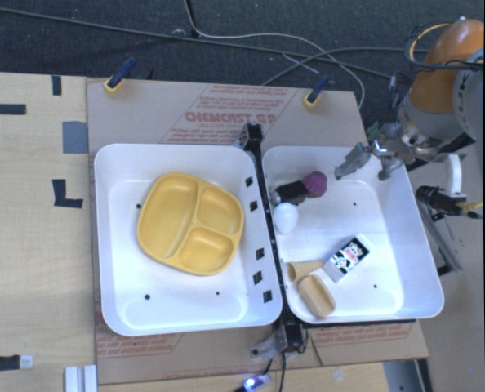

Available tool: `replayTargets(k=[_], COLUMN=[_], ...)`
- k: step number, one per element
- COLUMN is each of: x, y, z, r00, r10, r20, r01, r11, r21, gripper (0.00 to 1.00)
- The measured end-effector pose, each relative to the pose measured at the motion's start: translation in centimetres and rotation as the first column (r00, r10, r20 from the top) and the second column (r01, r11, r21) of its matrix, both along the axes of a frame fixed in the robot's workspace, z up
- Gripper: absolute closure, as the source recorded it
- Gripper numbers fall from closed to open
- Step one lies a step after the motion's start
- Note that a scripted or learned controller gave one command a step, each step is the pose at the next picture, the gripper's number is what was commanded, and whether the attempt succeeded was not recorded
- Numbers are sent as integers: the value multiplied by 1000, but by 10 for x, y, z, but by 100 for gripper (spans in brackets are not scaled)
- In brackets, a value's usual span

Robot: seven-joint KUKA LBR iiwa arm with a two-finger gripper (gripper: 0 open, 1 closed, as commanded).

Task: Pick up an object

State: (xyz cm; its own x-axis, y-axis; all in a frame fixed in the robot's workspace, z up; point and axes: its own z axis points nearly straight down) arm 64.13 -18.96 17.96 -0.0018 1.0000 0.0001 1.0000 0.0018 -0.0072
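My gripper hangs over the far right edge of the right bin, its two fingers spread apart with nothing between them. To its left lie a purple ball-like object and a black piece. A white egg-shaped object rests by the bin's left wall. A small black-and-white carton lies toward the front. A tan bread-like piece sits at the front left corner, with a smaller tan bit behind it.
The left bin holds a yellow divided plate. A black divider with clips runs between the bins. Cables cross the dark floor at the back. Yellow clamps hold the cardboard sheet under the bins.
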Motion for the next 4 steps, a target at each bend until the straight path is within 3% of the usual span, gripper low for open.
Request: replayTargets(k=[2,3,4], x=[-2,-1,11], y=[-8,-9,-10], z=[-97,-83,-28], r00=[1000,1000,1000], r10=[1,2,0], r20=[6,11,12], r01=[-1,-2,0], r11=[1000,1000,1000], r21=[-3,-5,-1], gripper=[0,100,100])
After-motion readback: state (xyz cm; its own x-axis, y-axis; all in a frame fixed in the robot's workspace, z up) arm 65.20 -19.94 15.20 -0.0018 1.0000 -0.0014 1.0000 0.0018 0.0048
